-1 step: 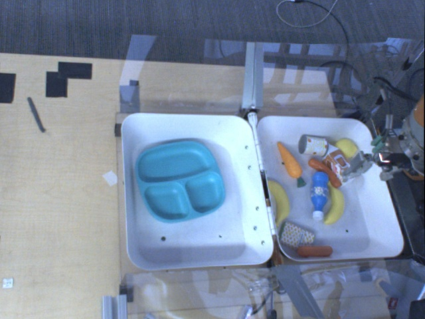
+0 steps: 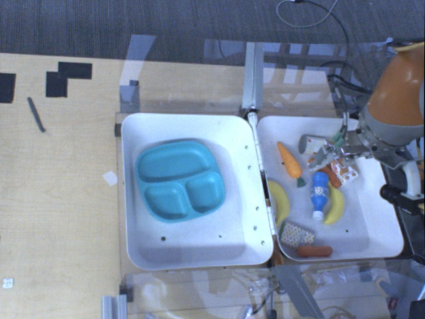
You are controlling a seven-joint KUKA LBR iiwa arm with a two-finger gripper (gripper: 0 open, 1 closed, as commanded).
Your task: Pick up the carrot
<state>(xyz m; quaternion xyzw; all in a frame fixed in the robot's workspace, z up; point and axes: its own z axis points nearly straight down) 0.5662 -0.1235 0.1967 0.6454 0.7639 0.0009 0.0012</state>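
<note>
two shallow white bins sit side by side on a pale wooden bench, seen from above at a slant. the left bin holds a blue tray with three compartments, lying near the bin's centre. the right bin holds the small items. the carrot, orange with a green tip, lies at about ten o'clock in the right bin, slanted, with its green end pointing towards five o'clock; nothing is touching it. a yellow banana lies at about eight o'clock, along the bin's left wall. a small blue and white bottle lies near the centre, with a second banana just beside it at three o'clock. a speckled packet and a reddish sausage lie near six o'clock. the grey and orange arm reaches in from two o'clock, and its gripper hangs near the bin's twelve o'clock area, just beside the carrot at its three o'clock but apart from it. the metal fingers look slightly apart with nothing between them, though glare and clutter make this uncertain.
</note>
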